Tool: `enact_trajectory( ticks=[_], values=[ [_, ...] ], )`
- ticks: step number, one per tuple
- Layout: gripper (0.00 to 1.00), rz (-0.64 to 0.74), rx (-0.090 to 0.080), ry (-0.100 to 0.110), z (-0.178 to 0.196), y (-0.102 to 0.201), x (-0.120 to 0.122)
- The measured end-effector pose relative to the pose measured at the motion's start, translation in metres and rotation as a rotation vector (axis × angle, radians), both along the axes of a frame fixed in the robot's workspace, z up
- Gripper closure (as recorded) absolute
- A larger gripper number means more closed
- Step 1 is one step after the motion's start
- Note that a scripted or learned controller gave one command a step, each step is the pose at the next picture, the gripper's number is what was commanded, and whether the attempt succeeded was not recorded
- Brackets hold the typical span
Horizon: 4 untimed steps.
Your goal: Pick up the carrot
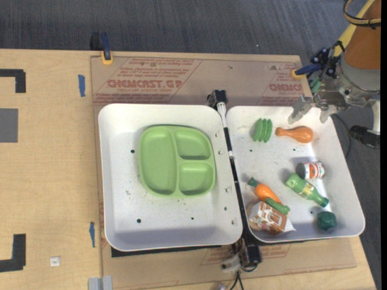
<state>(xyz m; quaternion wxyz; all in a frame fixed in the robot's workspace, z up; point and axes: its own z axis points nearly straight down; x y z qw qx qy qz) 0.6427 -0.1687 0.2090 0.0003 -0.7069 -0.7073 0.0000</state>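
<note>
Tool: tool [309, 110] hangs over the far right corner of the right bin, its two fingers spread apart with nothing between them; it is well apart from the carrot and just beside the drumstick.
Carrot: toy carrot [264, 191], orange with a green top, lies flat in the near left part of the right bin [354, 189], slanted, its green end toward the divider between the bins.
Handling: looks like light, hard moulded plastic, stiff and probably smooth, so likely to slip or roll; not fragile by the look of it.
Where to grip: judged best across the orange body near its middle, fingers set crosswise to its length; the narrow tip touches or overlaps the snack packet, so the leaf end offers more room.
Right bin, near: snack packet [268, 218] with a brown and white print just below the carrot; dark green lump [326, 220], perhaps toy broccoli, in the near right corner.
Right bin, middle: green bottle [305, 189] lying on its side; small can [312, 171] with a red and white label just beyond it.
Right bin, far: orange drumstick [296, 133]; ribbed green vegetable [262, 130] to its left.
Left bin: white left bin [115, 180] holds a green divided plate [176, 161] with three compartments, each bare.
Bench: wooden bench [45, 162] carries both bins on a cardboard sheet [181, 80].
</note>
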Motion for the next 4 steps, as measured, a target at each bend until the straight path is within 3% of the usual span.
enact_trajectory(
  ticks=[1,2,3,4],
  values=[
    [0.00,0.103,-0.001,-0.003,-0.113,-0.026,0.006],
    [0.00,-0.058,0.001,0.001,-0.118,0.028,-0.031],
    [0.00,0.014,-0.002,-0.009,-0.121,-0.023,0.000],
    [0.00,-0.126,-0.001,-0.010,-0.119,0.057,-0.041]
  ],
)
